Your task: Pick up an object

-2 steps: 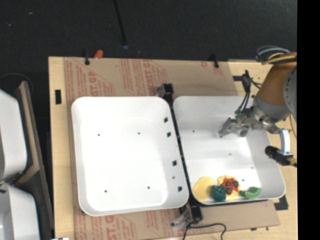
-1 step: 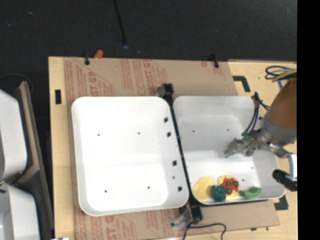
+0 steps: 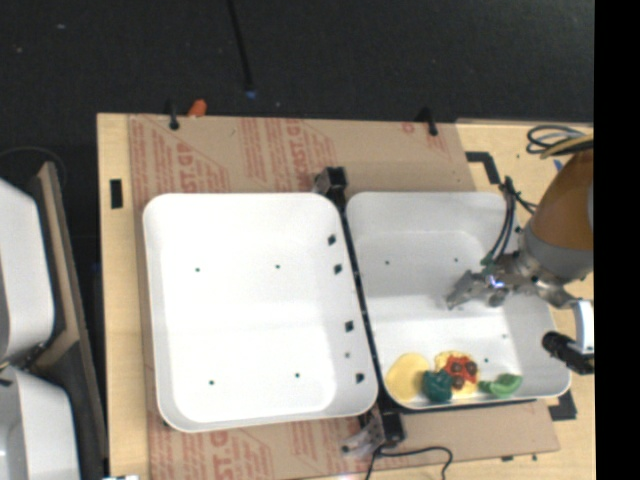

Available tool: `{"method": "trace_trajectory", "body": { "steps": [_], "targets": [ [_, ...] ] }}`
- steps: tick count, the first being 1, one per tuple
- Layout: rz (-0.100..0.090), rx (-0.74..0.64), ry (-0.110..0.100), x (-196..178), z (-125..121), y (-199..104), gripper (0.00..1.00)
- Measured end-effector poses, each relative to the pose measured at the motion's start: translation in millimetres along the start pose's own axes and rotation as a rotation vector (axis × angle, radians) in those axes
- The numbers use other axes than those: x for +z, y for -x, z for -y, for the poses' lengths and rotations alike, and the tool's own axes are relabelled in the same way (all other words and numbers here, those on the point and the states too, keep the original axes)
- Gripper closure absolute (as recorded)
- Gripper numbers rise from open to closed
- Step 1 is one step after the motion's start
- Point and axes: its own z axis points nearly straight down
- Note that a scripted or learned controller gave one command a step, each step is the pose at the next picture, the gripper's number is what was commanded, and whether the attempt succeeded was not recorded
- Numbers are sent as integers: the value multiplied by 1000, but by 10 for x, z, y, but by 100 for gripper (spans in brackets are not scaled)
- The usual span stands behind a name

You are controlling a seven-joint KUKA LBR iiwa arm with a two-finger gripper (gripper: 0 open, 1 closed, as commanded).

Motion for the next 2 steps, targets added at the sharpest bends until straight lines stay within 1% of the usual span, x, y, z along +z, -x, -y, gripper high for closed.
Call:
{"method": "trace_trajectory", "body": {
  "steps": [1, 2],
  "targets": [
    [3, 10, 4, -379, -376, -416, 0],
    [2, 7, -4, 13, 370, -182, 0]
  ]
}}
